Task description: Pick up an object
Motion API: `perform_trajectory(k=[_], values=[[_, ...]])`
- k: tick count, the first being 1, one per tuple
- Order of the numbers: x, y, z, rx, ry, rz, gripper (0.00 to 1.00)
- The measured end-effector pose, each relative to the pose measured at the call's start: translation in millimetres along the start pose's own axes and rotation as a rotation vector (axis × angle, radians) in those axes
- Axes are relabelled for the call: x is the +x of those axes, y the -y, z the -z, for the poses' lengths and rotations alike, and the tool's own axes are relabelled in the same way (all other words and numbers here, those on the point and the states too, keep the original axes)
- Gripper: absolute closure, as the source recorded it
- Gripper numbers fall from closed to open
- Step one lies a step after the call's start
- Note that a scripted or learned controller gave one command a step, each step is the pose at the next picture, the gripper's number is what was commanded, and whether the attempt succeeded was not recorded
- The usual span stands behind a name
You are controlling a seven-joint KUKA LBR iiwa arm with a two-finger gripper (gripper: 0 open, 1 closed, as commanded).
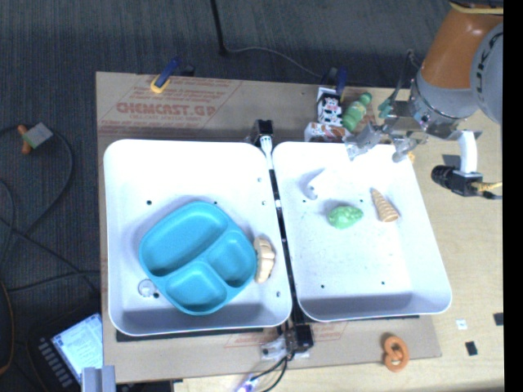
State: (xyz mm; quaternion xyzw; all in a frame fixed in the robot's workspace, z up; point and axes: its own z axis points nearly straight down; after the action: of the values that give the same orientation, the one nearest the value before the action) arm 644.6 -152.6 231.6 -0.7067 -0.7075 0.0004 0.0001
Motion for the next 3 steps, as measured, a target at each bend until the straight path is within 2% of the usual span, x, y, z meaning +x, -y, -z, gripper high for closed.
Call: perform_trajectory(k=[1, 2, 3], values=[[-30.7, -23.1, -110.6, 0.001, 0.002, -0.001, 0.00], [3.6, 9.7, -143.9, -0.006, 0.002, -0.001, 0.00], [-14.0, 76.4, -142.9, -0.008, 0.000, 0.000, 0.00]])
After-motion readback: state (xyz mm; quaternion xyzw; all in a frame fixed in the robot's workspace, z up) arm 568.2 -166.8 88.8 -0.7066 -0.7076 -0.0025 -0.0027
